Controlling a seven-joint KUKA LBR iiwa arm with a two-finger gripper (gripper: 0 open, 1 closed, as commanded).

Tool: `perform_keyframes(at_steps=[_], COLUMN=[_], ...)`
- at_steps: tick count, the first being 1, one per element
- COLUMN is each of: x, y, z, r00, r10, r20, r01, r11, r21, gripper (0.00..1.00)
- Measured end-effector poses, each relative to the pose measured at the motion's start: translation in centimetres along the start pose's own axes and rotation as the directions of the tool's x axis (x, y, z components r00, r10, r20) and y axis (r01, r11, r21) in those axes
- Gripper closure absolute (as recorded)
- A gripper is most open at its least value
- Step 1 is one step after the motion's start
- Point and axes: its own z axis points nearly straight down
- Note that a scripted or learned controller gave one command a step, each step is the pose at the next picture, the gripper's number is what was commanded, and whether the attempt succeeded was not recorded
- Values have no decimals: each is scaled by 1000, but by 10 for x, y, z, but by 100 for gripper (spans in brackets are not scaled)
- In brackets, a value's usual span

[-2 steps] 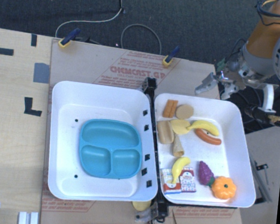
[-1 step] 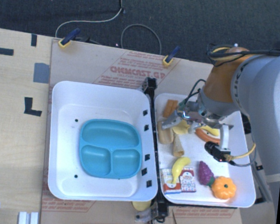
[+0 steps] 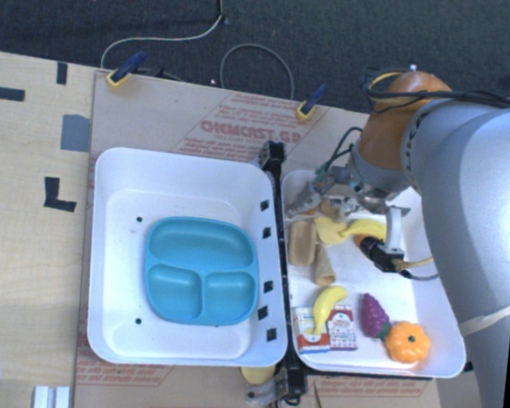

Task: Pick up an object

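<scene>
The right bin [image 3: 438,303] holds several toy foods. A banana [image 3: 327,305], a purple bunch of grapes [image 3: 371,314], an orange fruit [image 3: 407,342] and a red and white carton [image 3: 329,331] lie in its front half. Two tan bread-like pieces [image 3: 301,243] [image 3: 322,270] lie along its left side. A pale yellow piece [image 3: 330,229] sits at the back, beside a yellow curved one [image 3: 367,228]. My gripper [image 3: 308,203] is low in the bin's back left corner, just above the pale yellow piece and the upper tan piece. Nothing shows as held.
The left bin [image 3: 103,254] carries a blue divided plate [image 3: 202,270]. A black divider [image 3: 273,246] runs between the bins. The bulky grey arm [image 3: 467,186] covers the right bin's back right side. Clamps [image 3: 124,69] [image 3: 311,100] and cables lie behind, and a yellow object [image 3: 257,372] sits under the front rim.
</scene>
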Motion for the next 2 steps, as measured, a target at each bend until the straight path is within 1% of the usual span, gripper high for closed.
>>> perform_keyframes(at_steps=[1,2], x=[-8,-4], y=[6,6], z=[-5,0], r00=[1000,1000], r10=[2,3], r20=[-3,0], r01=[-2,-3], r11=[1000,1000], r21=[10,10], gripper=[0,0])
